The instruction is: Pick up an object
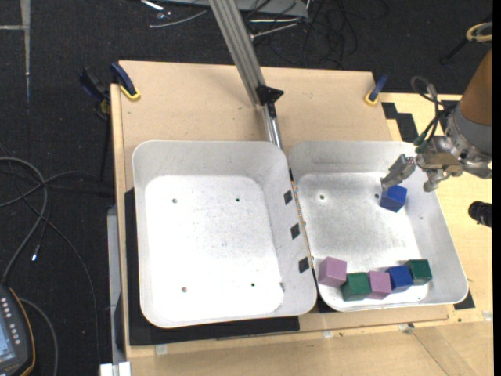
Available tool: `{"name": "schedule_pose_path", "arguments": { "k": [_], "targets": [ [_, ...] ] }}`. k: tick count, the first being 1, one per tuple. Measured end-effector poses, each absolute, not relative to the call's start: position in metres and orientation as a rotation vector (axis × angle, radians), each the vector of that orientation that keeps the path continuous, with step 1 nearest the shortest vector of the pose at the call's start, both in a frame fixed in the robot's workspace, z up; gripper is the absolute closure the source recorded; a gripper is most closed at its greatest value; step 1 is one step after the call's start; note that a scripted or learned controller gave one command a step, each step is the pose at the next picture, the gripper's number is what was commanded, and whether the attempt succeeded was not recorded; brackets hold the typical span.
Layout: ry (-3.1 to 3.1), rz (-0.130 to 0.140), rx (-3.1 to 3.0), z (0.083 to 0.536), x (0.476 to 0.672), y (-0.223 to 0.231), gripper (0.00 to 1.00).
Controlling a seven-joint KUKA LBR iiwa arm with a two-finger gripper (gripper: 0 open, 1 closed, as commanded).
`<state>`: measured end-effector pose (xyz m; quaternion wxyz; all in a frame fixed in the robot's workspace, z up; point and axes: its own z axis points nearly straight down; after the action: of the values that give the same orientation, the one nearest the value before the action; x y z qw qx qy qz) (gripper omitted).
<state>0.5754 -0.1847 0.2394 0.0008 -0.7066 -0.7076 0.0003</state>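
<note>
Six small blocks lie in the right bin (438,210), seen from the one camera above the desk (203,108). Five sit in a row along that bin's near edge: a purple block (333,270) at the left end, then a green block (357,286), a second purple block (380,282), a blue block (401,276) and a second green block (420,270), each touching or just beside its neighbour. The sixth, a lone blue block (393,198), sits well apart from the row, toward the bin's far right corner. That makes two purple, two green and two blue. The left bin (149,210) stands beside the right one, their walls touching down the middle.

The claw (415,175) hangs just above and to the right of the lone blue block, its two fingers spread apart, the left one reaching down close beside the block's top and the right one clear of it. Nothing sits between them.

The lone block looks like the natural target. By its look it should be light, stiff and not fragile, likely foam or painted wood, with flat faces that give a fair hold. Closing on two opposite side faces, square to them, seems best; a catch on a corner could let it twist out. It lies tilted relative to the bin wall, so the fingers may need turning to match.
</note>
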Motion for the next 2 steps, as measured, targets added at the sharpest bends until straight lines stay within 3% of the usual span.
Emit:
{"name": "schedule_pose_path", "arguments": {
  "k": [1,2],
  "targets": [
    [-2.220,0.003,-2.222,0.092,0.591,-0.206,0.00],
    [-2.231,-0.004,-2.221,0.096,0.654,-0.224,0.00]
  ]
}}
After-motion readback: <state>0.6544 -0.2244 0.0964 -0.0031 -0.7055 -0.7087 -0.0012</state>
